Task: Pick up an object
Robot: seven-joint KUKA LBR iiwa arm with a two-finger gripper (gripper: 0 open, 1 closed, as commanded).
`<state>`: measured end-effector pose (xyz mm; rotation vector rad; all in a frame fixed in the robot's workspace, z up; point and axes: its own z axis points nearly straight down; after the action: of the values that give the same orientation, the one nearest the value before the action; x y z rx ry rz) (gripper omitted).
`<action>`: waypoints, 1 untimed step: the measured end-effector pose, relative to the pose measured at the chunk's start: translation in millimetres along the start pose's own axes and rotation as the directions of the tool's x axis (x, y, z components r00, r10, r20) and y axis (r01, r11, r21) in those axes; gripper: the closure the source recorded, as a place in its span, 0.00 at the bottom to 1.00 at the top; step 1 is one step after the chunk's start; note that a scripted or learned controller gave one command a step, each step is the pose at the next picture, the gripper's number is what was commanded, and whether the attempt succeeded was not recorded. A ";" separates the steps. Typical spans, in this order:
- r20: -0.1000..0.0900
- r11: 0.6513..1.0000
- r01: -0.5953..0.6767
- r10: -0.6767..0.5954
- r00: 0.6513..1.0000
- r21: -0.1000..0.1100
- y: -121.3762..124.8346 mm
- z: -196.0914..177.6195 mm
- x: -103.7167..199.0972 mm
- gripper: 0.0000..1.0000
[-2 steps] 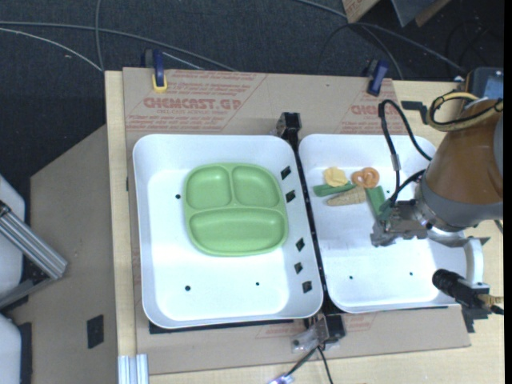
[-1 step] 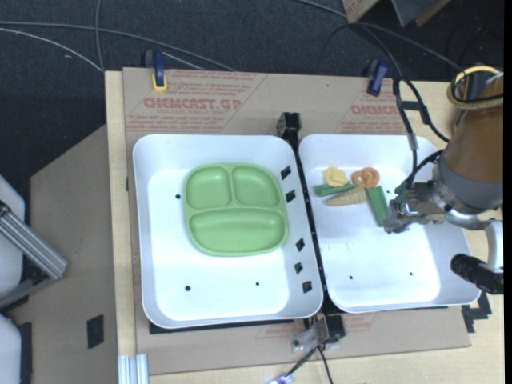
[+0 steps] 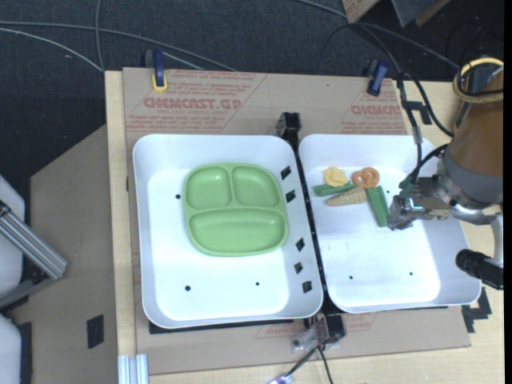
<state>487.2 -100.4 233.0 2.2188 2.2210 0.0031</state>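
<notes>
Gripper point(image 3: 398, 213) is hanging low in the right bin point(image 3: 376, 282), touching the green stick point(image 3: 376, 203) beside the other toy food point(image 3: 346, 186), likely going for it, grip state unclear, green divided plate point(image 3: 235, 209) sitting in the left bin point(image 3: 216, 294), board point(image 3: 196, 98) reading CHEMCAST GP.

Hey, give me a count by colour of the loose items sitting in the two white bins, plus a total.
Green: 3, the divided plate in the left bin, a green stick and a smaller green piece in the right bin
Yellow: 1
Orange: 1, a ring-shaped piece
Tan: 1, a speckled piece
Total: 6
</notes>
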 end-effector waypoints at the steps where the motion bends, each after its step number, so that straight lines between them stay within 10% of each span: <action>1: -0.001 1.000 0.005 -0.005 1.000 0.002 18.9 11.6 52.7 1.00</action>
<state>506.1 -47.7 221.4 2.2150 2.2279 0.0028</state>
